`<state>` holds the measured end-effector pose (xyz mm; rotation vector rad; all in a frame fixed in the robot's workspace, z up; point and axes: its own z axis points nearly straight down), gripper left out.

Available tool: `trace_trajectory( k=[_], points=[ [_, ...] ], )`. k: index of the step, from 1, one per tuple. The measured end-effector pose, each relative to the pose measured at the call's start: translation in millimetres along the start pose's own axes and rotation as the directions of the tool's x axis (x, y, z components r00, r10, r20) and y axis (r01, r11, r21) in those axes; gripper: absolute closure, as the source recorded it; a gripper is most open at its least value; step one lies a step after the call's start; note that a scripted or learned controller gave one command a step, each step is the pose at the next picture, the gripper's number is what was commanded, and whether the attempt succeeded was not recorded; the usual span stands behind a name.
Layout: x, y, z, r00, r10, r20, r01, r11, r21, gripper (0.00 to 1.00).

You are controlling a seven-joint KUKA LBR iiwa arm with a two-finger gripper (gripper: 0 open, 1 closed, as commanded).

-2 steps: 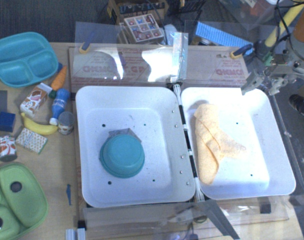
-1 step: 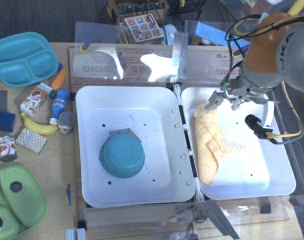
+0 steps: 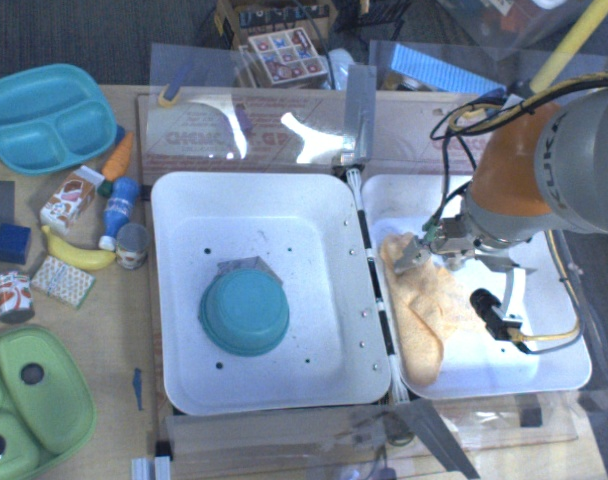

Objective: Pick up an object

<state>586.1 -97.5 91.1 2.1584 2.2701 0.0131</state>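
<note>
Tool (image 3: 416, 253) sat low in the right bin (image 3: 559, 373), right of frame centre, at the upper end of the tan cloth (image 3: 429, 318); couldn't tell if it was released or clenched. Cloth lay crumpled along that bin's left wall. Judged light, soft and floppy, so it would drape; best pinched at a raised fold near the top edge. Teal bowl (image 3: 245, 311) lay upside down in the left bin (image 3: 184, 208), rigid and smooth, harder to grip. No readable labels; the carton (image 3: 69, 201) on the tabletop (image 3: 124, 368) at left was too small to read.
</note>
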Motion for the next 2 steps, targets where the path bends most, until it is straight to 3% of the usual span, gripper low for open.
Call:
trace_trajectory(
  k=[1,2],
  points=[
    [-1.4,1.8,-11.4,1.000,0.005,0.000,-0.005,1.000,-0.007,1.00],
    [48.0,53.3,-148.4,0.981,-0.193,-0.002,0.193,0.981,0.011,1.00]
  ],
)
